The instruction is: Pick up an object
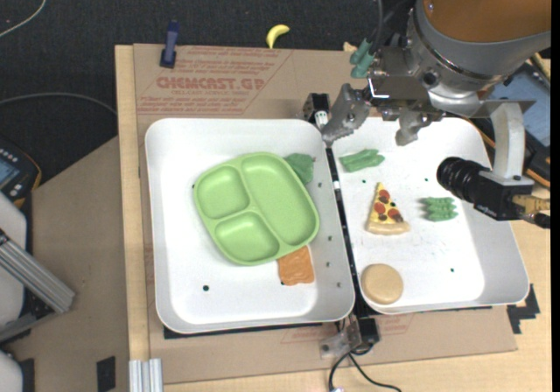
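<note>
- Right bin (490,290): open floor between pizza slice (386,211), tan round cookie (382,283) near the front rim, and two green pieces (361,159) (438,207).
- Left bin (166,233): mostly covered by green divided plate (255,206), overlapping an orange piece (297,268).
- Hand (378,123) above the right bin's back edge; open or closed, cannot tell.

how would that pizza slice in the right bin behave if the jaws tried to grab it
The pizza slice looks like a small moulded toy, so probably stiff and light. It lies flat on the right bin, so pinching its thin edges may be awkward. On that smooth floor it would likely slide when nudged.
</note>
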You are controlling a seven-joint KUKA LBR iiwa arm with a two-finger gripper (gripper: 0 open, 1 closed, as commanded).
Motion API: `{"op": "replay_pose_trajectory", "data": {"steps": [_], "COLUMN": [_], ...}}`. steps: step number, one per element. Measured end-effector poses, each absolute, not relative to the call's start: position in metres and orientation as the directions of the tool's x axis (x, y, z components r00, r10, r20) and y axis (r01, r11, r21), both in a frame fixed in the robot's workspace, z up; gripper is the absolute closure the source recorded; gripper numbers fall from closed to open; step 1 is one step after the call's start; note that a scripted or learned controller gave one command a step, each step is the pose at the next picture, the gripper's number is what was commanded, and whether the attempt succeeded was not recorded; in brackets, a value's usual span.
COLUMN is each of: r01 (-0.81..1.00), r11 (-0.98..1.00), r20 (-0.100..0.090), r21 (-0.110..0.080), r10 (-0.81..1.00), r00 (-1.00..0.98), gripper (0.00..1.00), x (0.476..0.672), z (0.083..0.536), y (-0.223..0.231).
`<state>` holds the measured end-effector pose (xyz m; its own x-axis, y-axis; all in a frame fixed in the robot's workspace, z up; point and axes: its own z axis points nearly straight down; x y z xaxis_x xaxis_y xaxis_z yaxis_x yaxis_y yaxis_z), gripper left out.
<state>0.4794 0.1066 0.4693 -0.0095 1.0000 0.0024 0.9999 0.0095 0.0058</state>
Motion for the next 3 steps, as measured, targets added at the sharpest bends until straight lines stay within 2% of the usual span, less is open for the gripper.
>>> {"op": "replay_pose_trajectory", "data": {"steps": [1, 2, 3], "r01": [1.000, 1.000, 1.000], "r11": [0.008, 0.007, 0.002], "r20": [0.002, 0.005, 0.001], "r21": [0.005, 0.008, 0.003], "r10": [1.000, 1.000, 1.000], "r00": [-0.008, -0.007, -0.002], "gripper": [0.00, 0.00, 0.00], "x": [0.479, 0.479, 0.479], "z": [0.482, 0.536, 0.535], "y": [0.167, 0.227, 0.225]}}
